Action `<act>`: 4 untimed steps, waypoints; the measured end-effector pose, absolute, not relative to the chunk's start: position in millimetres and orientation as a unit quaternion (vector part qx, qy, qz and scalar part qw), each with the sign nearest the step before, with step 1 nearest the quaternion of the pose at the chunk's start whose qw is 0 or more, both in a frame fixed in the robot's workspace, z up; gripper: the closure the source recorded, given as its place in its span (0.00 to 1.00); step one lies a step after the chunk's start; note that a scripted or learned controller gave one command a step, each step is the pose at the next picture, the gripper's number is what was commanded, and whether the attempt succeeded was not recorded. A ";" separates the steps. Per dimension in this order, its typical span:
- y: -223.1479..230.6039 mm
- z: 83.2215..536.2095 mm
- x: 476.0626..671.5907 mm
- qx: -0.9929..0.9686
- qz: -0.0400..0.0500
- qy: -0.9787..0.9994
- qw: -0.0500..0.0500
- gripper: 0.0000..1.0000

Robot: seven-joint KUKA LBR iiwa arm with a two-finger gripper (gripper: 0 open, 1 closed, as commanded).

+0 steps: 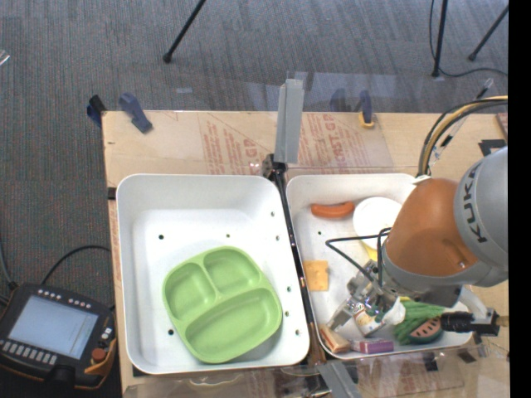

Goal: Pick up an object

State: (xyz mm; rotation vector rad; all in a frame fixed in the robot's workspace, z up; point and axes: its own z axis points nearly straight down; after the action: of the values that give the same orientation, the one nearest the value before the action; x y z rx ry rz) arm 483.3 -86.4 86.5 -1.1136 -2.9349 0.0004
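Orange-banded and grey, the arm point(452, 230) reaches into the right bin point(300, 222) from three o'clock; its gripper point(358, 309) hangs low over clutter at the bin's six o'clock side, and whether anything is held cannot be told; a yellow cracker-like square point(316, 274) lies at its ten o'clock, a green leafy toy point(419, 320) just at three o'clock, an orange sausage point(333, 210) and white cup point(375, 216) toward twelve; the left bin point(133, 222) holds a green divided plate point(221, 303).

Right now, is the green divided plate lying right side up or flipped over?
Right side up. The green divided plate lies flat in the left bin, its three compartments facing upward with raised rims visible.
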 end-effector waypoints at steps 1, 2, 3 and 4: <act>-158.6 87.1 519.7 -0.343 0.000 -0.939 0.000 0.00; -155.5 86.4 475.5 -0.349 0.000 -0.937 0.002 0.00; -154.5 96.2 476.7 -0.347 -0.001 -0.938 0.001 1.00; -138.9 87.7 555.3 -0.512 0.000 -0.859 0.000 1.00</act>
State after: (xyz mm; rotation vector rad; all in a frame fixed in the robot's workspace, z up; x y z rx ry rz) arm 555.3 -138.9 87.7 -1.6076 -2.6992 -0.0007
